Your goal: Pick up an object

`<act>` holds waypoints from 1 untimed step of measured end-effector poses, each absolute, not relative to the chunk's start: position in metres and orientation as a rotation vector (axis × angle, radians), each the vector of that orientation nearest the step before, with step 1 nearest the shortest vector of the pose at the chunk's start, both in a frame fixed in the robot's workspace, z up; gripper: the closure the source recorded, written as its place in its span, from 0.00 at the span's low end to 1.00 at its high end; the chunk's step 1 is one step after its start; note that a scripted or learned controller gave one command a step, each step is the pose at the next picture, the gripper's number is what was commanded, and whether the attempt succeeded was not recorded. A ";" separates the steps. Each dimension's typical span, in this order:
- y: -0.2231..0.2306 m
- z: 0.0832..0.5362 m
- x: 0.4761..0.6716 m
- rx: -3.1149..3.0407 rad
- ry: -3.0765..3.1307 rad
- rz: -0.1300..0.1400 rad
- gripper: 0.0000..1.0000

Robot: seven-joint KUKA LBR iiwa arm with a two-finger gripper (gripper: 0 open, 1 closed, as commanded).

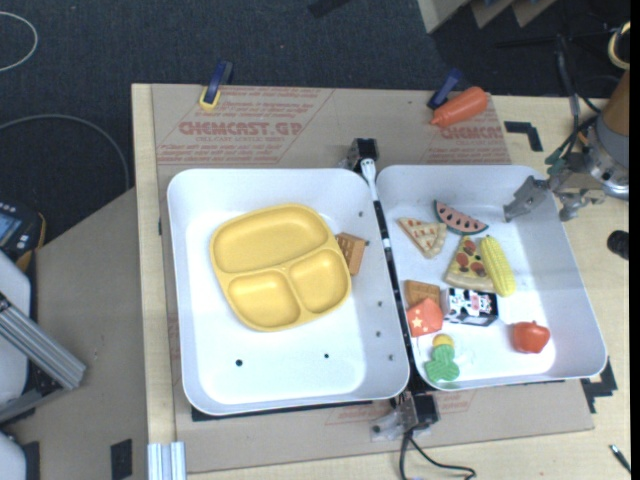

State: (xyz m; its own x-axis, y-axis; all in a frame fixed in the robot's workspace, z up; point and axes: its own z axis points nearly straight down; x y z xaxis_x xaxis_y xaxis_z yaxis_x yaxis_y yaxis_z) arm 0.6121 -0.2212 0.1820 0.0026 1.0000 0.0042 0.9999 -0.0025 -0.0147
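Over the right bin's (575, 268) far corner the gripper (540, 196) hangs open and empty, near the watermelon slice (459, 218), which looks like light, rigid, slick toy plastic, best pinched across its thin flat faces.

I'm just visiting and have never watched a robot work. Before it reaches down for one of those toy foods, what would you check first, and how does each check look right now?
1. Things to pick are in the right bin: ok. A watermelon slice, corn cob and tomato lie there.
2. Gripper is over that bin: ok, near its upper right corner.
3. Gripper carries nothing yet: ok, nothing shows between its fingers.
4. Fingers open enough: cannot tell.
5. An easy target stands apart: ok, the tomato lies alone; the corn cob touches the pizza slice.
6. Yellow divided plate is out of the way: ok, it sits in the left bin.
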 end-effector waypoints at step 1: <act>-0.221 0.190 0.616 -2.220 -2.221 0.000 0.00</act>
State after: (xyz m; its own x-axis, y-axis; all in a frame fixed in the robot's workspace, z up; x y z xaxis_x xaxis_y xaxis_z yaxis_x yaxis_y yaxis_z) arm 0.6157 -0.2210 0.1903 -0.0004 1.0000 0.0005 1.0000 0.0004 -0.0006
